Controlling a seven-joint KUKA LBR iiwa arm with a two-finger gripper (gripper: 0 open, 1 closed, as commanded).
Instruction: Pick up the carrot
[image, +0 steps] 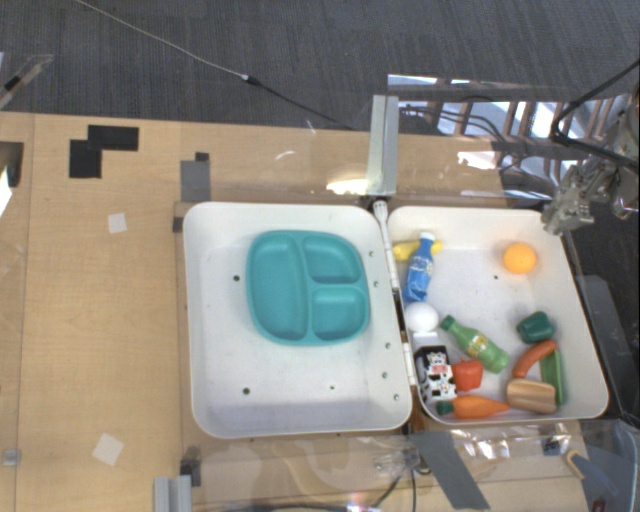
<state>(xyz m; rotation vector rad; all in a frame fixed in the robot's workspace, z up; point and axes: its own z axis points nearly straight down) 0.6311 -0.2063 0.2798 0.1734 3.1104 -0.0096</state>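
Observation:
The carrot (480, 406) is an orange tapered piece lying flat along the front edge of the right bin (575, 290), between a red block (467, 375) and a brown bread-like piece (531, 396). The gripper (563, 214) hangs at the back right corner of that bin, well away from the carrot and above the rim. It is small and blurred against the metal frame behind it.
The right bin also holds an orange ball (519, 259), a blue bottle (419, 270), a green bottle (476, 342), a white ball (422, 320), a green pepper (535, 326) and an orange-red sausage-like piece (535, 357). A teal divided plate (305, 287) sits in the left bin (215, 400).

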